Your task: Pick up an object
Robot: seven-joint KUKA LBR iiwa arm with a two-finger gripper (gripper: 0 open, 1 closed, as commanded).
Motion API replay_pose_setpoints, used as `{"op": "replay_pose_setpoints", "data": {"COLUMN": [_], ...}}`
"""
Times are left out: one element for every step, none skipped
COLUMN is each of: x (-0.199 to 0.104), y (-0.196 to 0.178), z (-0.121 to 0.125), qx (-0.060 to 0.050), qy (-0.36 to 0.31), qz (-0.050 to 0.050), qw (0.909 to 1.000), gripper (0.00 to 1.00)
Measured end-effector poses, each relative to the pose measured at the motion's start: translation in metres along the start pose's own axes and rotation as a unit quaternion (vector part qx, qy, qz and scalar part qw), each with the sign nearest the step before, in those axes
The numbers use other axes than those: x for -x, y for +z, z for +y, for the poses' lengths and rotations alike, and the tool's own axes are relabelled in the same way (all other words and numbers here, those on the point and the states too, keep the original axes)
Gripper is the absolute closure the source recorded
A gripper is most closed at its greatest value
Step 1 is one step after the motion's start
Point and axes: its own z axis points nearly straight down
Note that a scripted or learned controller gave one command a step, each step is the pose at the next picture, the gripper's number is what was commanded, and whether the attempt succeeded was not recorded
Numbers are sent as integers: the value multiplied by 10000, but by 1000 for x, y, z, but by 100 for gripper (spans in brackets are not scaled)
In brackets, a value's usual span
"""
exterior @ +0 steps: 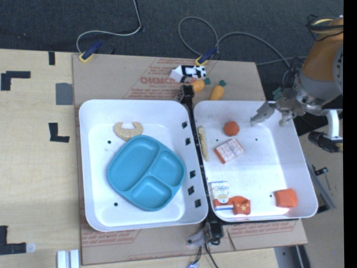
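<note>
Over the right bin's [304, 166] two-o'clock corner, the gripper [273, 115] is hanging spread and empty, the ball [231, 129] lying at its nine o'clock, risking rolling off a finger.

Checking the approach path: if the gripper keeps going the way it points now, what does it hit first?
The gripper points down over the right bin's top right corner. Straight on, it likely meets bare bin floor first; the small orange-red ball lies off to its side. Depth is uncertain.

The arm [326, 54] is cut off by the right edge.
</note>
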Motion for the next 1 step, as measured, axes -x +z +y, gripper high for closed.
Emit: {"op": "replay_pose_setpoints", "data": {"x": [-56], "y": [102], "z": [-4], "qx": [14], "qy": [-5], "qz": [1], "qw": [10000], "gripper": [0]}}
